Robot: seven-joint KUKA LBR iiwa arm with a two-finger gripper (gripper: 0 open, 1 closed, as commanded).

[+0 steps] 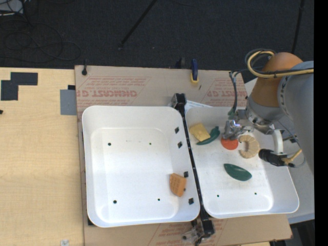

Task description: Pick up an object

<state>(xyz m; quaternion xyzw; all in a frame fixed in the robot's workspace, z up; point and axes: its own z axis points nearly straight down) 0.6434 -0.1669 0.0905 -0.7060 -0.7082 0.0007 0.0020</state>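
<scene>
Dark carpet up top, two white bins on the bench — the right bin (287, 201) has the gripper (231, 132) down right above a red round piece (229, 143). Can't tell its grip. Just left of the red piece — a yellow block (199, 132).

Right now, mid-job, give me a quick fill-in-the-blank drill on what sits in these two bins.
The left bin holds one ____ piece.
The gripper hangs over the ____ bin.
Just below the gripper lies a small ____ round thing.
The yellow block lies ____ the dark green oval in the picture.

Missing words: orange; right; red; above
</scene>
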